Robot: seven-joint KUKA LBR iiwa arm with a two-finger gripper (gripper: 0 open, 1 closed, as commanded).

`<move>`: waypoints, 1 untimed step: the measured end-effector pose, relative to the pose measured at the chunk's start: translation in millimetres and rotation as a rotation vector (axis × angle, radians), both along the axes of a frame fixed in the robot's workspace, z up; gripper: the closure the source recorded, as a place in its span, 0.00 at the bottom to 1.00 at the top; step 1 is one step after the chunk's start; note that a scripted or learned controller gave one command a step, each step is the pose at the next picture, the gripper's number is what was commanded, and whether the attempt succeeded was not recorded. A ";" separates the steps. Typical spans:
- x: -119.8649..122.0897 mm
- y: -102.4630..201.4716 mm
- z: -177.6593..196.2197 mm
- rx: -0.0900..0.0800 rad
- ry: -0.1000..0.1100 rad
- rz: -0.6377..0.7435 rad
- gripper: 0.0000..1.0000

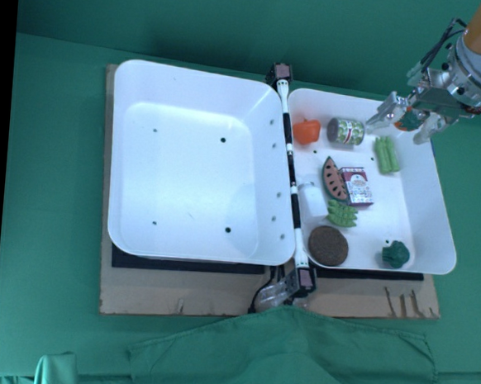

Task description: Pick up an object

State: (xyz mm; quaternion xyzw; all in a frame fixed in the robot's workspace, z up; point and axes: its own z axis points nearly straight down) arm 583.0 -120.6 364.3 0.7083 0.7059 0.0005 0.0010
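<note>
Clearly the approach step: the gripper (408, 117) hung above the far right corner of the right bin (436, 235), jaws spread open with nothing between them, though an orange-green bit sat behind them that I couldn't identify. No object was picked yet. Candidates all lay in that bin: green stick (386, 155) nearest below the fingers, can (345, 131) beside it, orange piece (306, 131), watermelon slice (333, 179), carton (357, 187). Next move, I'd judge: descend onto the green stick and close.
</note>
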 end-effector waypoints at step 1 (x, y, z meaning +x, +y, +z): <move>5.9 3.7 -100.4 0.001 0.008 -0.001 0.00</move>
